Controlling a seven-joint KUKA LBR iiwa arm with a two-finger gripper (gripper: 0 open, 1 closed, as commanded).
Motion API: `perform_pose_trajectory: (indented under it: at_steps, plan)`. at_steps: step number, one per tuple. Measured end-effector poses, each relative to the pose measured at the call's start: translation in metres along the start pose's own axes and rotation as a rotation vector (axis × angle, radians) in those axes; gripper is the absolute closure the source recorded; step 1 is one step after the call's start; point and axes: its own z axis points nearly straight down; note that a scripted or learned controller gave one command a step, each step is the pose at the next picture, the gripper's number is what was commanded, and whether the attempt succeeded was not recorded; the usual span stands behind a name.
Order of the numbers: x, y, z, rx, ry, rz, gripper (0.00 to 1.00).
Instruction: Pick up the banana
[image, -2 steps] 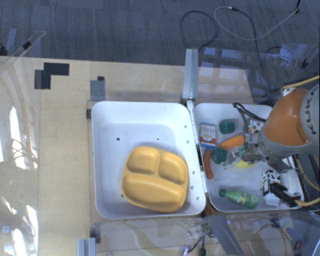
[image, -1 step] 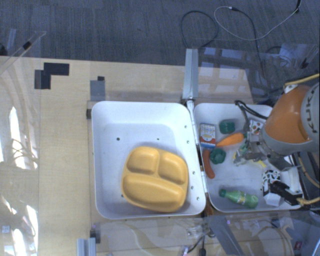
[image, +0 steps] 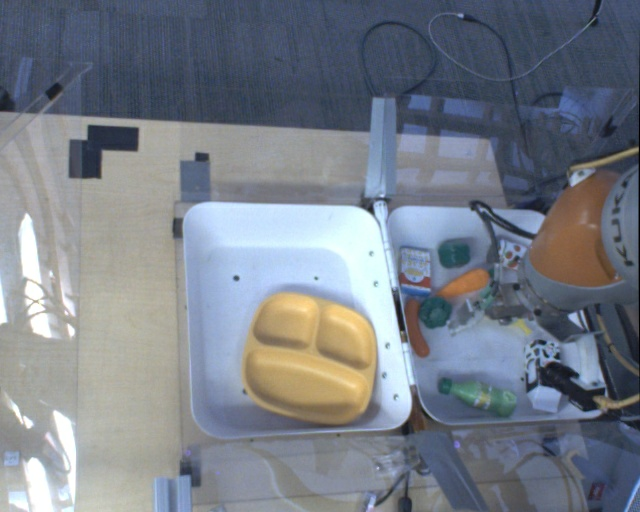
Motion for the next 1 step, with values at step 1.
perform_pose_trajectory:
  at_steps: [1]
  plan:
    - [-0.0587,0.0206,0.0261,0.012,0.008,-0.06,0.0]
